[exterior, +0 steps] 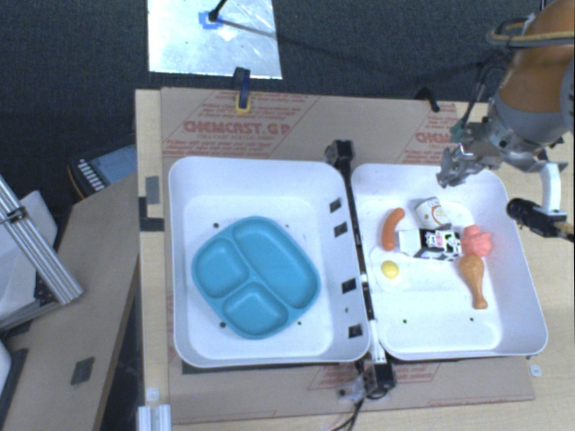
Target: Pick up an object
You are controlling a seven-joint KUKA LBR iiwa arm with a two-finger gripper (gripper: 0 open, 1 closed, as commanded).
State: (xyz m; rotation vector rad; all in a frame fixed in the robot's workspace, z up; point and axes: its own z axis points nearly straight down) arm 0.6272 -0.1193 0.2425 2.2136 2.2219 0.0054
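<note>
I see the fingers (452,171) hanging over the far rim of the right bin (521,321), near its back corner, and I cannot tell from this slant whether they are spread or closed; nothing shows between them. Above them the grey wrist leads up to the orange band of the arm (539,65), which comes in from the right.

Just below the fingers, inside the right bin, I see a small white cup (432,212) with a red mark, lying near the back wall. Just beside it toward me is a black-and-white patterned piece (440,241). To its left lies an orange sausage-shaped toy (392,228), slanted, and nearer me a fried egg toy (391,270) with a yellow yolk. On the right of the cluster a pink lump (477,241) touches the top of a tan drumstick toy (474,281), whose thin end points toward me. All of these rest on the bin floor, apart from the fingers.

The left bin (207,178) holds a blue divided plate (256,277) with three compartments, lying tilted across the floor. Both bins sit side by side on a cardboard sheet (296,119) on the counter (99,232). Beyond the cardboard I see a shiny silver square (189,34) on the dark floor.
</note>
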